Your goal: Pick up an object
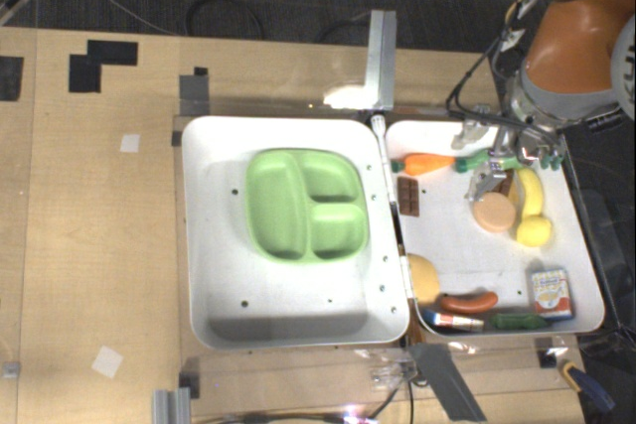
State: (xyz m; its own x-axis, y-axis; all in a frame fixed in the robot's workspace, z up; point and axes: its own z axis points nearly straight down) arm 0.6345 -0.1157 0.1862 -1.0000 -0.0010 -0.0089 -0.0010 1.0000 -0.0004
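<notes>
Your hand (492, 182) hung low in the right bin (586, 298), right over a tan round disc (494, 212) that lay just below its tips, and you could not tell from this slant whether it was apart or together, nor whether it touched the disc at all. That disc looked the likeliest thing to pick: small, light and probably stiff, with a smooth rim that could slip, so you would have done best to take it across its width, low on the edge. Just beside the hand on the far side from the left bin sat a yellow banana (531, 191) and, below it, a yellow lemon (535, 231); both crowded the disc and could have been nudged. An orange carrot (429, 164) lay near the hand toward the left bin, with a brown bar (407, 196) beyond it. Well apart, toward the near wall, were a red sausage (468, 302), a small box (550, 293) and a pale round thing (422, 278) half cut off by the bin wall. The left bin (214, 313) held a green divided tray (304, 204), too wide for an easy grip. The wrist and its cables hid the bin's far corner, and a green bit (475, 160) by the hand was too tangled with it to name.
</notes>
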